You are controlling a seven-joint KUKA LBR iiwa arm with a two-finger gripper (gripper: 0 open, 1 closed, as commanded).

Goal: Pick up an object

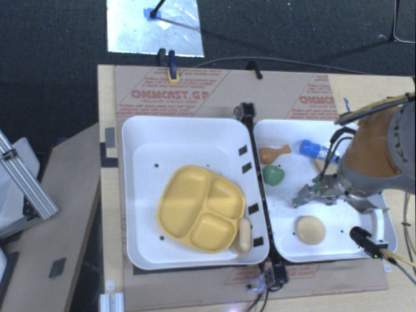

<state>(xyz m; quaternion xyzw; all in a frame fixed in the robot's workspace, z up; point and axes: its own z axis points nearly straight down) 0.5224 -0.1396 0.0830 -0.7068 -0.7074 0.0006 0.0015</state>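
Observation:
The right bin [286, 252] holds a round beige bun [310, 229], a green object [273, 174], an orange drumstick-shaped toy [274, 153] and a blue object [313, 149]. My gripper [304, 197] hangs low in the middle of this bin, pointing left. It is just above and beside the bun and to the right of the green object. Nothing shows in its grasp. The grey arm with its orange band [377, 145] covers the bin's right side.
The left bin [140, 174] holds a yellow compartment tray [198, 207] with a pale oblong item [244, 234] against its right edge. A black divider [257, 187] runs between the bins. A dark part of the arm's tool [367, 241] lies near the right bin's front corner.

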